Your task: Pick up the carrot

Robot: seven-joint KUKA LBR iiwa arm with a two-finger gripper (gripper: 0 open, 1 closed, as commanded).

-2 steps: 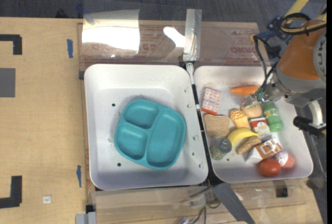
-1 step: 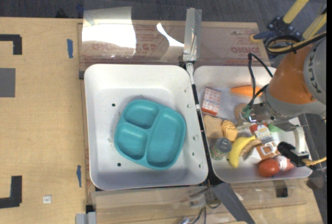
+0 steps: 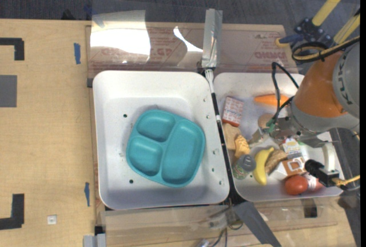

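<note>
Gripper [image 3: 273,128] hovering in right white bin [image 3: 251,190], grip state unclear; tapered orange carrot [image 3: 269,100] lying just beyond, needing approach across narrow width.

Carrot [image 3: 267,100] in right bin [image 3: 251,83], claw [image 3: 273,128] seemingly just below

A KUKA iiwa arm [image 3: 329,94] — rounded grey casing with a broad orange band just above the wrist. Dark lettering, partly cut off, marks the grey shell beyond the band. A thin black cable [image 3: 277,87] loops along the band's edge toward the gripper [image 3: 273,128] — a cluster of grey and metallic parts with small dark fittings, its details too fine to make out.
</note>
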